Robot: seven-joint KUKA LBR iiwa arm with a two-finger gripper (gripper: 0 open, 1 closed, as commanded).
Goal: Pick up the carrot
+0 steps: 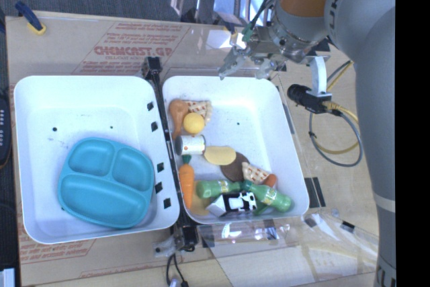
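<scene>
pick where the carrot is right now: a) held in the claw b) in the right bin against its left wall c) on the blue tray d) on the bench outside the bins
b: the carrot lies in the right bin along its left wall, near the green bottle.

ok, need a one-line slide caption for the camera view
Gripper poised above the right bin's far rim, carrot lying at its near-left wall among toy food; blue tray in the left bin.

Red print reading "CHEMCAST GP" on brown protective paper (127, 44), left of the fingers (252, 60), smaller lines beneath unreadable
</scene>
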